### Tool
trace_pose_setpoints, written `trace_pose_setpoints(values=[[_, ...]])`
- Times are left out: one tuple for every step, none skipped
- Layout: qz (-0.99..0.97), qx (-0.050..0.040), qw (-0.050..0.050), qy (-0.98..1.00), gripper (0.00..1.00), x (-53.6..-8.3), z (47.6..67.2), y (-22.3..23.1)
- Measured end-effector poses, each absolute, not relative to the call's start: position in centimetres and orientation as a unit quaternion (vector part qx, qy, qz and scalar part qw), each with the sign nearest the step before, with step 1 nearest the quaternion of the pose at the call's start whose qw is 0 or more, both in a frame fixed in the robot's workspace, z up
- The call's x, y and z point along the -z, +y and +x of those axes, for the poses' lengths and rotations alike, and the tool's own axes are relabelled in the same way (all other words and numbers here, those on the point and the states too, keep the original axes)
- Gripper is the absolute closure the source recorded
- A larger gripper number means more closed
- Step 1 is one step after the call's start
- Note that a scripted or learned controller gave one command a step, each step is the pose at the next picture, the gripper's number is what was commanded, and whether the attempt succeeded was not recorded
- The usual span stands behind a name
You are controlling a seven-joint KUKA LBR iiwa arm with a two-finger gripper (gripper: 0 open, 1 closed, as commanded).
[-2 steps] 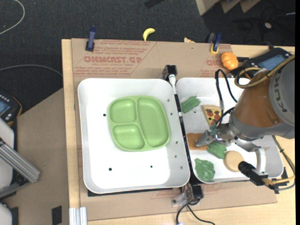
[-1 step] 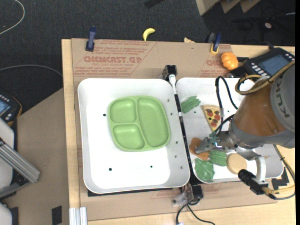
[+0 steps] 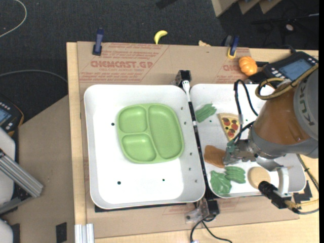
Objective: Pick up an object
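**Camera view: gripper low over the toy food in the right bin**

Camera view looks down on two white bins. The left bin (image 3: 101,186) carries a green divided plate (image 3: 150,132). The right bin (image 3: 212,91) holds the candidates: a pizza slice (image 3: 229,125), a green leafy piece (image 3: 204,112) near the divider, a brown flat piece (image 3: 213,156), a cluster of green leaves (image 3: 226,178) at the near edge, and a pale round piece (image 3: 257,175).

The gripper (image 3: 232,153) sits just beside the brown flat piece, at its right edge. Whether it stands apart or together I cannot tell; the wrist hides that, and nothing is visibly clamped.

Judging by looks, these are light plastic play foods, stiff and probably slick. The brown piece lies flat, so a pinch across its narrow width, near the raised edge, seems most promising; a glancing contact would likely skid it.
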State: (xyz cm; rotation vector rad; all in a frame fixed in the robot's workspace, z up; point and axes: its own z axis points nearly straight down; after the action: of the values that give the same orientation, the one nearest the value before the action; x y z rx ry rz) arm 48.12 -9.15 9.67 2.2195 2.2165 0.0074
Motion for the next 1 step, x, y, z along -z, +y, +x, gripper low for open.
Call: trace_pose_setpoints(values=[[0.703,-0.0047,0.003,0.711,1.00,-18.99,49.07,-1.38]])
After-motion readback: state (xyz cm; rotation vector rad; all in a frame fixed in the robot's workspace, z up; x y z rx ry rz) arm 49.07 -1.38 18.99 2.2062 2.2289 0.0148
